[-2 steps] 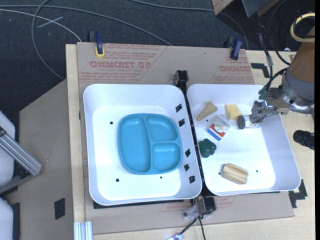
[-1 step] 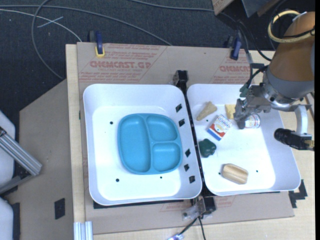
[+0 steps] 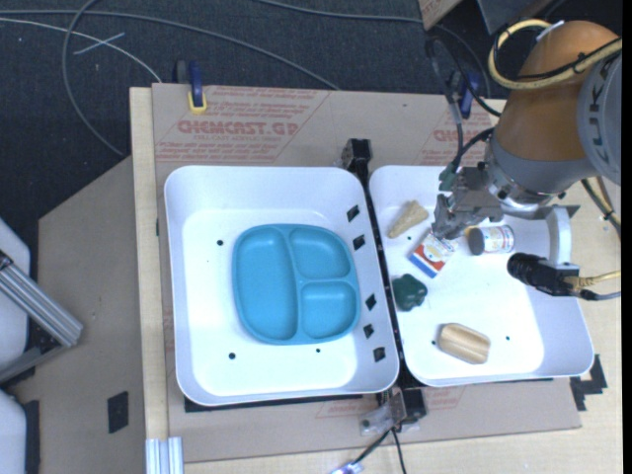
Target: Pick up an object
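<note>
Closest to me, well on the near side of the carton (image 3: 431, 258): tan roll (image 3: 463, 343), flat on the floor of the right bin (image 3: 523, 314), a bit view-right of the carton.

Next back: dark green lump (image 3: 408, 290), just near-left of the carton. It is close to it but not touching, and it sits by the wall where the two bins meet.

Carton itself: small, red/white/blue, lying skewed on the bin floor, roughly mid-bin.

Gripper (image 3: 446, 227) is right at the carton's far edge, pointing down. Touching or just above it, can't tell. Open or closed, can't tell either; the wrist body blocks the view.

Small white bottle (image 3: 492, 239) with a red band lies on its side just view-right of the carton, beside the gripper.

Beige wedge (image 3: 406, 218) lies just beyond the carton on the view-left side, apart from it.

Well view-left of the carton, across the seam: left bin (image 3: 193, 265), with a blue three-compartment plate (image 3: 296, 282) flat in the middle.

Beyond the carton and above it: arm (image 3: 553, 87), grey with the orange band, coming in from view-right.

Farther out: black clip (image 3: 356, 152) at the far end of the seam. A cardboard sheet (image 3: 237, 121) with red print lies under both bins, with a blue-and-yellow clamp (image 3: 196, 85) on its far edge. Loose cables (image 3: 99, 28) lie on dark carpet behind.
</note>
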Controlling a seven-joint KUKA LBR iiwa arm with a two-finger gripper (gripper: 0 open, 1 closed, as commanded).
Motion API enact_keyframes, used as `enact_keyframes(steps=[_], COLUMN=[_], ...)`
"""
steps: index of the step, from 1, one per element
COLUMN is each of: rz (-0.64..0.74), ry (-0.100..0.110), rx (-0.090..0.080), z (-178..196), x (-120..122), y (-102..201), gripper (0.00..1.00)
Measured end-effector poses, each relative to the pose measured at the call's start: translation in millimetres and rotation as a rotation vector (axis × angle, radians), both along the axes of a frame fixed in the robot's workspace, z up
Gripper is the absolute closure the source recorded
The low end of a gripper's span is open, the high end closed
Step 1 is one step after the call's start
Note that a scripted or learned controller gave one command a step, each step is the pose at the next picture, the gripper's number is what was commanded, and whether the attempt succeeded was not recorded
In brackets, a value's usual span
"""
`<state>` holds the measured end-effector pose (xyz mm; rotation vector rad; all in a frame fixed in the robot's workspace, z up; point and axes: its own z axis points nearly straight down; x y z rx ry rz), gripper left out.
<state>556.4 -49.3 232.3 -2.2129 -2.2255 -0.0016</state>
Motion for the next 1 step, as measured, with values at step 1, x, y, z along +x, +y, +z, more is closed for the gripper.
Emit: enact_keyframes(steps=[1], rz=[0.001], ry=[0.0], rx=[-0.001], z=[-5.6], x=[5.4], y=[61.3], gripper=[1.0])
